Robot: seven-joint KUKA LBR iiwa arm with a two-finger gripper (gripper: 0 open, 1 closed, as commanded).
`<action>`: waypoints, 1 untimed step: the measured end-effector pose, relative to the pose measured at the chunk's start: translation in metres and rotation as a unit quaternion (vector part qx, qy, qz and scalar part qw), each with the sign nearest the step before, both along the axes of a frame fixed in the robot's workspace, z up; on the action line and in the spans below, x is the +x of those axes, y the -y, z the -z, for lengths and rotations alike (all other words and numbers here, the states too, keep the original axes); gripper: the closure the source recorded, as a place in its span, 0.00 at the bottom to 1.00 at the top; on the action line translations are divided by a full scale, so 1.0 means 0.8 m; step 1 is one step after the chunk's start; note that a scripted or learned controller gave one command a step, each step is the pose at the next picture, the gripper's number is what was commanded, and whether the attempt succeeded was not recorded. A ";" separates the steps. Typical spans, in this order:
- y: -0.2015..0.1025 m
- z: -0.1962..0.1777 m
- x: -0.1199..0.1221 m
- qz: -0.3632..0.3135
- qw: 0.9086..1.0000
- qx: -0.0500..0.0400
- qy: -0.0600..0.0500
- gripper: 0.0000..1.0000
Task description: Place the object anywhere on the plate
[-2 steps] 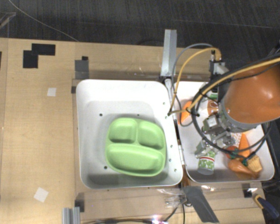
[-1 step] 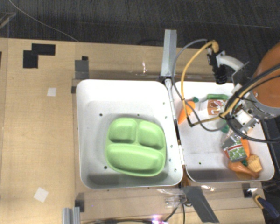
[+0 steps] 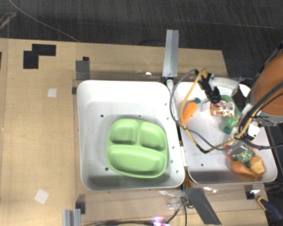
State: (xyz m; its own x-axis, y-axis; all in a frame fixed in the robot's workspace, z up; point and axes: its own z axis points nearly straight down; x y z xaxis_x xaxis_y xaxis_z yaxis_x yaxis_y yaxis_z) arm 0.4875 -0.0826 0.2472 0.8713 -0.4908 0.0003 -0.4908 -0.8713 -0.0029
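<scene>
Grey arm with its orange band (image 3: 276,81) leans in over the right white bin (image 3: 205,166); fingers' state — cannot tell. Green three-compartment plastic plate (image 3: 137,147) sits open in left white bin (image 3: 92,126).

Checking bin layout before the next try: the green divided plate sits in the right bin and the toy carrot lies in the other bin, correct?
Not quite. The camera view shows the green divided plate in the left bin, not the right one. The toy carrot does lie in the other bin, the right bin, near its left wall.
</scene>
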 end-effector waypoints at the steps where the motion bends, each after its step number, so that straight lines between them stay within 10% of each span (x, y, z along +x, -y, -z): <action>1: 0.108 -0.049 0.012 -0.157 0.988 -0.002 0.002 1.00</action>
